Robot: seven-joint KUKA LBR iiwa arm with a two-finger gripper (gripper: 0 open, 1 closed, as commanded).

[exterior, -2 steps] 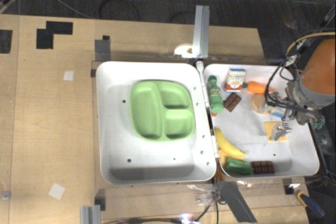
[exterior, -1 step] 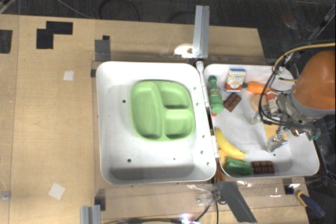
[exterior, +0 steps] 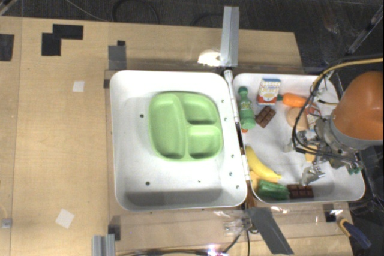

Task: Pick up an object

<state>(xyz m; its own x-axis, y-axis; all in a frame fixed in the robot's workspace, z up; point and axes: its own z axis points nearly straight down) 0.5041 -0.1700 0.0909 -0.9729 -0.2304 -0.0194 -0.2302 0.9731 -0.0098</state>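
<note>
Dark carpet runs behind a pale wooden tabletop [exterior: 54,147], and on it sit two shallow white bins side by side. The left bin [exterior: 129,129] holds a green divided tray [exterior: 184,125] and nothing else that I can make out. The right bin [exterior: 354,189] is the busy one: a green bottle [exterior: 245,108] lies along its left wall, a small carton [exterior: 269,90] and a carrot [exterior: 294,100] sit near the far edge, a dark chocolate bar [exterior: 265,116] lies between them and the middle, and a banana [exterior: 260,166], a green vegetable [exterior: 273,190] and a second chocolate bar [exterior: 300,192] crowd the near left corner.

The arm comes in from the right, and its gripper [exterior: 313,173] hangs low over the right bin's near side, just above that second chocolate bar. Cables and the wrist hide the tips, so whether the fingers are open or closed, I cannot tell; nothing is visibly held.

To my eye the pick is not yet made. A flat bar tight against the wall is an awkward target; the banana, with bare floor beside it, looks easier, and the fingers would do best straddling its narrow width before descending.
</note>
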